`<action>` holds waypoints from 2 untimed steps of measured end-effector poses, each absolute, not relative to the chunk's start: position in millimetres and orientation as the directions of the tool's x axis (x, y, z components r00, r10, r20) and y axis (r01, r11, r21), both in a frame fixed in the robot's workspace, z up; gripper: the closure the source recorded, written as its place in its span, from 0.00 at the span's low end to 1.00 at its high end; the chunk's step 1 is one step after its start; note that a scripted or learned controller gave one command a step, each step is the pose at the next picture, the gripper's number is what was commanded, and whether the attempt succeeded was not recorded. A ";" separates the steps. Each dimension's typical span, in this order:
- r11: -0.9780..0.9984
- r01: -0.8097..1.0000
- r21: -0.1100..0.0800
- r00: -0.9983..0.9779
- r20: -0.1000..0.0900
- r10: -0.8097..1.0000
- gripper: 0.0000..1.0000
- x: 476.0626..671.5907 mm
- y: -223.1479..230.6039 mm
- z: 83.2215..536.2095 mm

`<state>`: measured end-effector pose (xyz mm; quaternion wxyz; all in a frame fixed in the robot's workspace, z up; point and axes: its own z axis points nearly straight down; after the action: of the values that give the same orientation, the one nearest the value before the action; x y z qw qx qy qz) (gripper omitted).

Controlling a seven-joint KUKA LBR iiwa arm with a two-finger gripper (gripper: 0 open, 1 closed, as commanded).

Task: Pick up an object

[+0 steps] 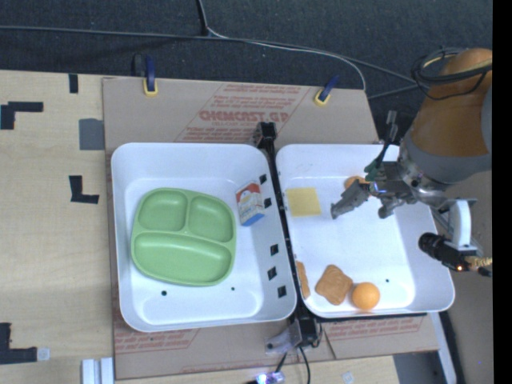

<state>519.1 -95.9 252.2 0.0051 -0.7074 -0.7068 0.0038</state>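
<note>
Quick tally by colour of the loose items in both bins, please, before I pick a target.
Green: 1, the divided plate in the left bin.
White: 1, the small carton beside it.
Yellow: 1, the flat square in the right bin.
Orange or tan: 4, the ball, the biscuit, a piece at the divider, a piece by the gripper.
Total: 7

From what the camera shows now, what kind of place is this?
Probably a robotics lab bench: two white bins clamped on cardboard, toy food such as an orange ball, and a grey arm.

Robot lab: clamped cardboard, white bins, loose cables.
</note>
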 end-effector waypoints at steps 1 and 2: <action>0.002 1.000 -0.001 -0.002 0.000 1.000 0.00 521.2 -96.0 257.3; 0.000 1.000 -0.008 0.000 0.001 1.000 0.00 514.0 -98.8 195.5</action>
<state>514.0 -98.8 195.5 0.0030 -0.7072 -0.7070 0.0026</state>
